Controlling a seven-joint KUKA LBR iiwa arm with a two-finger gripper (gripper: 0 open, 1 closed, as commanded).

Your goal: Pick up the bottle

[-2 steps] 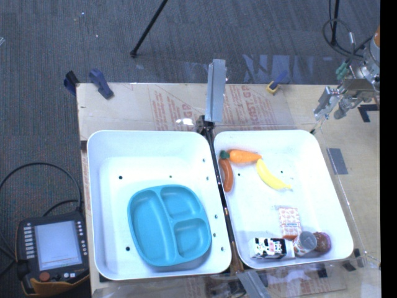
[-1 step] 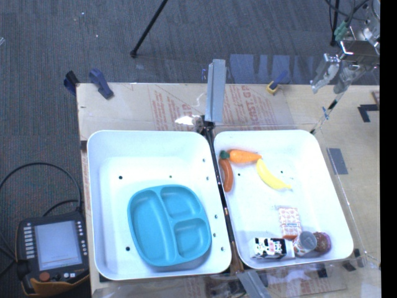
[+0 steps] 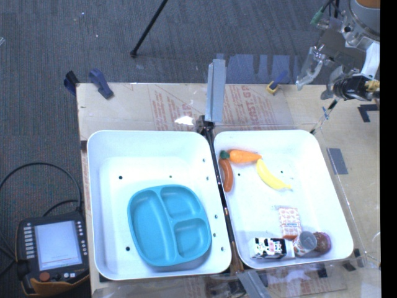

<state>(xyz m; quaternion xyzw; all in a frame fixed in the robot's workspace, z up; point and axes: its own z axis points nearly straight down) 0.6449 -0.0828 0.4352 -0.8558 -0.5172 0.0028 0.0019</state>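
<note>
The bench (image 3: 155, 107) stood on dark grey carpet, its top covered by printed cardboard, with a teach pendant (image 3: 54, 250) lying on the floor at the lower left. Two shallow white bins sat side by side on the bench. The left bin (image 3: 108, 151) held a blue divided plate (image 3: 169, 225). The right bin (image 3: 310, 166) held the smaller items: a banana (image 3: 272, 175) and a carrot (image 3: 243, 156) near the far wall, a sausage (image 3: 227, 174) against the left wall, and a cluster at the near right corner.

That cluster contained the bottle (image 3: 305, 243), lying beside a small cow-print carton (image 3: 272, 248), an orange snack packet (image 3: 289, 220) and a dark round item (image 3: 321, 242). The bottle touched or nearly touched its neighbours; the exact contact could not be resolved.

Task progress was judged to be at the start. The bottle rested in the bin, ungrasped. The remaining work comprised the approach, the descent into the crowded corner, the grasp and the lift.

The gripper (image 3: 310, 72) hung at the upper right, above the bench edge beyond the right bin, well apart from the bottle. It touched nothing and held nothing. Whether the jaws stood wide or narrow could not be told from this view.
</note>
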